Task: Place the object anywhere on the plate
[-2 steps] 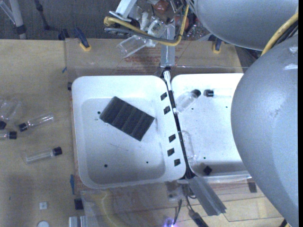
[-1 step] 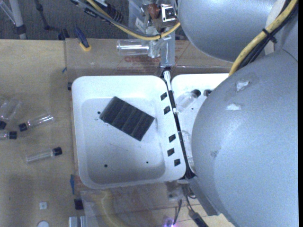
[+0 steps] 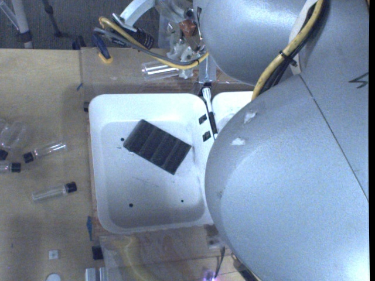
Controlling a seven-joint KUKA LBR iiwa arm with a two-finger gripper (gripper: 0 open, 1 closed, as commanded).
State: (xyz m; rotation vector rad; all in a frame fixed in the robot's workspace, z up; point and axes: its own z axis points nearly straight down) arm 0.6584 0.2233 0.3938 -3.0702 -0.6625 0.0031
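Object: you see a dark ribbed slab [image 3: 157, 146] lying flat and skewed in the left bin [image 3: 99, 157], toward that bin's far edge, clear of all four walls.
Handling (judged): you can expect a stiff, light, thin piece; its grooved top should resist slipping, yet its low profile leaves little to bite on.
Hold point (judged): take it across the short width, jaws closing on the two long edges near mid-length.
Plate: you cannot make one out; the arm [image 3: 293, 157] covers most of the right bin [image 3: 231, 101].
Pincer: its state cannot be told from this view.
Table: small clear vials with dark caps [image 3: 54, 191] lie near its left edge, outside the bins.
Writing: you find no legible brand, label or text.
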